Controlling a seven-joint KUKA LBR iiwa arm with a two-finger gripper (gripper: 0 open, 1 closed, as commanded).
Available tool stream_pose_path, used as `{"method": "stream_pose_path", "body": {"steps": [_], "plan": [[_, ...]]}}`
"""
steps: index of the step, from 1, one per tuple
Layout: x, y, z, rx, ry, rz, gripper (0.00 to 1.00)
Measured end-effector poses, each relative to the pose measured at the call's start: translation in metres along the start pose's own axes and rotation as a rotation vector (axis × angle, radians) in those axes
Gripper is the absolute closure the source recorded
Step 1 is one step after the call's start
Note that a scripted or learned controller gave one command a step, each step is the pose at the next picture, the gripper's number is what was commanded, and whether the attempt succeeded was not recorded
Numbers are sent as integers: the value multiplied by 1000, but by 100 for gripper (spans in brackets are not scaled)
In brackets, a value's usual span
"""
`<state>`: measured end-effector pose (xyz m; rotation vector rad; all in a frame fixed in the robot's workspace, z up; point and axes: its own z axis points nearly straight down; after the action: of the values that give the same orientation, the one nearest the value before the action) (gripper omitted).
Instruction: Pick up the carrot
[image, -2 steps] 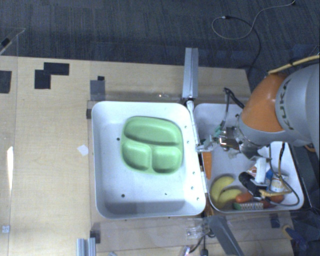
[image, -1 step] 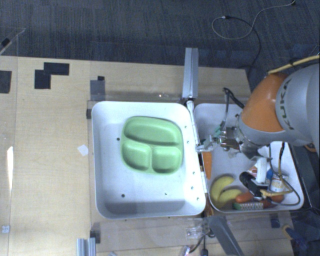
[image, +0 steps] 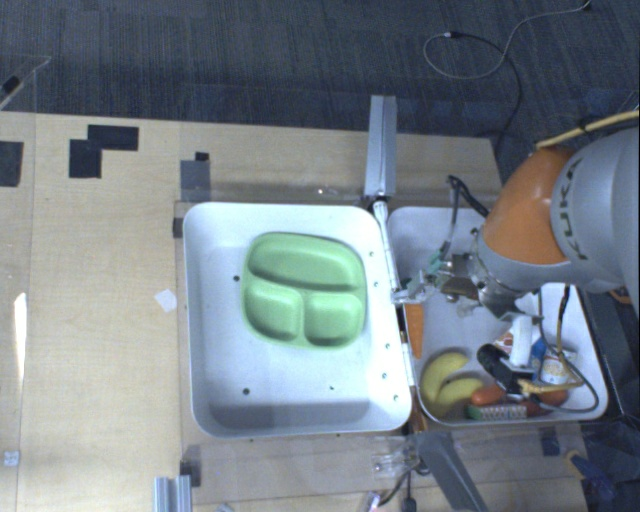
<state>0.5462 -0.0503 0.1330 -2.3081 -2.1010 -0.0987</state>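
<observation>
Hovering at right bin's left wall, pincer (image: 413, 291) just above carrot (image: 415, 328); whether open or closed, cannot tell. Carrot lies along that wall, beside bananas (image: 450, 381).

Dark blue carpet (image: 250, 50) lies beyond the pale wooden bench (image: 90, 330).

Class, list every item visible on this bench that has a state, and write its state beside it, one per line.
Green three-compartment plastic tray: lying flat in the left white bin, nothing in its compartments.
Orange carrot: lying in the right white bin against its left wall, ungrasped.
Yellow bananas: resting at the right bin's front.
End effector: above the carrot's upper end; grip unclear.
</observation>
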Motion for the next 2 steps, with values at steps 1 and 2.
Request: {"method": "stream_pose_path", "body": {"steps": [1,2], "plan": [[0,-1,0,3,0,-7,0],[-1,1,0,-8,-3,-76,0]]}}
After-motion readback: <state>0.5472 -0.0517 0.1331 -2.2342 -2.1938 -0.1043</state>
